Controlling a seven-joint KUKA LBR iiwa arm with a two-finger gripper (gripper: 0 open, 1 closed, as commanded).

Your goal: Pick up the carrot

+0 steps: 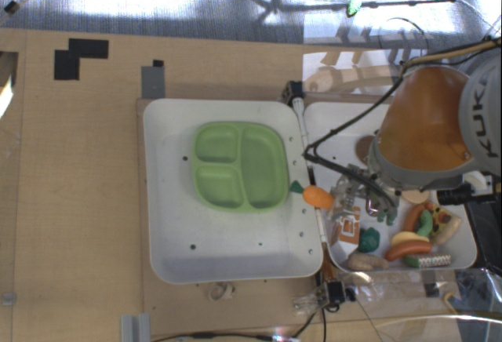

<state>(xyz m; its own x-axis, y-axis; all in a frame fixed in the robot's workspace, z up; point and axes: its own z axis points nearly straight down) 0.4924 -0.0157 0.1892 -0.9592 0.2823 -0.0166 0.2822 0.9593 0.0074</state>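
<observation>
Claw (339, 205) hangs low at divider between bins, carrot (317, 197) at its fingertips, seemingly clamped and lifted. Green plate (239, 165) sits in left bin (169, 199); toy food fills right bin (463, 250).

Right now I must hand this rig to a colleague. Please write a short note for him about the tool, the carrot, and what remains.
Tool: low over the inner edge of the right bin; whether it is open or shut is unclear.
Carrot: orange with a green top, lying across the divider between the two bins, just left of the tool and beside the green plate in the left bin.
Done: the arm has reached the carrot's area.
Left: confirm a grasp, then lift. Other toy food crowds the right bin.
</observation>
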